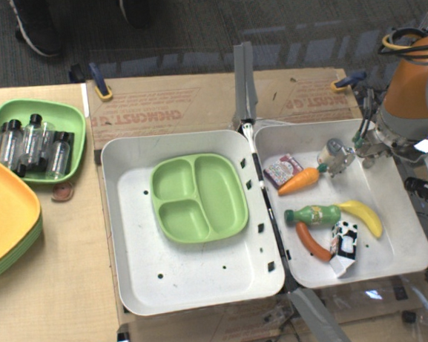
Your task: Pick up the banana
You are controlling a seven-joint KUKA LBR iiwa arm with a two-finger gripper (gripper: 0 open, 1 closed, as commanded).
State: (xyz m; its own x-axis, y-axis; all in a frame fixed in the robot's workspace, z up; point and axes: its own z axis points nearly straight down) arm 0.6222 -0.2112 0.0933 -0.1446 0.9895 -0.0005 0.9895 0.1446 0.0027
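- The banana (362, 216) is found in the right bin (401, 262), lying flat on the floor, roughly mid-bin toward the right wall.
- Its long axis is seen running on a slant, from upper left down to lower right, with its left tip just beside the green bottle (312, 214).
- The end effector (337, 156) is parked up in the bin's far part, near the carrot (299, 181) and the small pink pack (282, 170).
- Whether it's open or closed can't be told from here, the tip is too small and blurry. Nothing is seen held in it.
- So the banana is reckoned to lie toward the near edge from the end effector and a bit to the right, well apart from it, with bare bin floor between.
- A wrist turn would probably be needed so the banana gets pinched across its slanted axis, not along it.
- The bottle, the sausage (313, 242) and the black-and-white carton (345, 243) are crowded on the left side, so an approach from the right looks safer.
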